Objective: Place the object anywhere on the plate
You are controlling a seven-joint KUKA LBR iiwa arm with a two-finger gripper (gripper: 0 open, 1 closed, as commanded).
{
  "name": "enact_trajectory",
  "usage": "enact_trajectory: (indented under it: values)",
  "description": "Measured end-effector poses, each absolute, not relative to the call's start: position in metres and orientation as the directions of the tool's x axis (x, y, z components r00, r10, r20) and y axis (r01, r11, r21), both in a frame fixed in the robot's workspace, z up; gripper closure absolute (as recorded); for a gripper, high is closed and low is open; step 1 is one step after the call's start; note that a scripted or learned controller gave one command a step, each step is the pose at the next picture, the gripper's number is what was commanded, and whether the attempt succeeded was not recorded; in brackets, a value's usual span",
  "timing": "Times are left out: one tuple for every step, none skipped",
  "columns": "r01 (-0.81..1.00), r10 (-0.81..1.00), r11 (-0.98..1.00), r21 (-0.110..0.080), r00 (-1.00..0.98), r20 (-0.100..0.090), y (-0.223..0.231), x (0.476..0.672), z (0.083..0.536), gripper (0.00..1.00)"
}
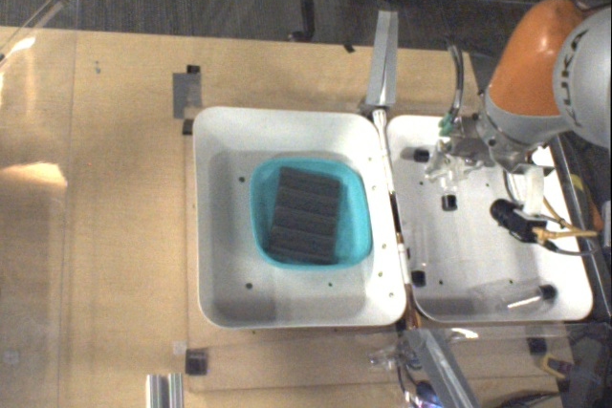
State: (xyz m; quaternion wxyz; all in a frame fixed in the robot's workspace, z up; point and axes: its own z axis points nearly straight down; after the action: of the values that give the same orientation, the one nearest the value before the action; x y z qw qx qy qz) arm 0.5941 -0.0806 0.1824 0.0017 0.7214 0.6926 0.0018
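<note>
Two bins sit side by side on the bench (105, 234). In the left bin (220, 301) lies a plate (356, 205) with a ridged block (306, 215) on it. The gripper (448, 169) hangs over the far part of the right bin (478, 301).

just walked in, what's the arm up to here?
The grey and orange arm reaches in from the right, with its gripper over the right bin. In the left bin a dark ridged block already lies on the teal plate, so the placing looks done. A small dark piece sits on the right bin's floor just below the gripper.
</note>
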Motion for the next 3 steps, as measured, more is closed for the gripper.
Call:
enact_trajectory:
  values:
    - [0.994,0.994,-0.112,0.003,0.112,0.001,0.005,0.563,0.185,1.00]
    - [0.994,0.994,-0.113,0.004,0.113,0.001,0.005,0.563,0.185,0.00]
    - [0.985,0.985,-0.174,0.009,0.174,0.001,-0.031,0.526,0.280,0.00]
